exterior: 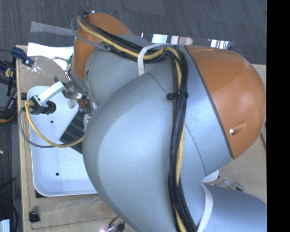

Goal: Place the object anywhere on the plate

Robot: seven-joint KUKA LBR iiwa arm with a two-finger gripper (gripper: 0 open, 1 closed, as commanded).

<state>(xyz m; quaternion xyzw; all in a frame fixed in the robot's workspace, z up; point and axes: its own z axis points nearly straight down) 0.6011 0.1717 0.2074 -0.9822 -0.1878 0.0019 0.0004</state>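
Grey casings and orange caps of the KUKA robot arm (pixel 181 136) crowd the overhead view as it reaches in from the right across a pale wooden bench (pixel 68 210), with a bundle of black and yellow cables running down its length. At the arm's far end, the metal gripper (pixel 78 100) hangs over the upper part of the shallow white plastic bin (pixel 54 158) on the left of the picture. From this angle it cannot be told whether the gripper is open or closed, nor whether it has hold of anything. A dark ribbed flat rectangular object (pixel 72 129) lies tilted on the bin's floor just below the gripper in the picture. Its upper end runs up close under the gripper and its right side is hidden beneath the arm's grey casing. Whether object and gripper touch cannot be made out. Two small dark dots (pixel 57 174) mark the bare white floor of the bin, one near the ribbed object and one lower down. A blue clamp (pixel 18 53) sits at the bench's top left corner, and grey carpet (pixel 45 13) shows beyond the bench's upper edge.
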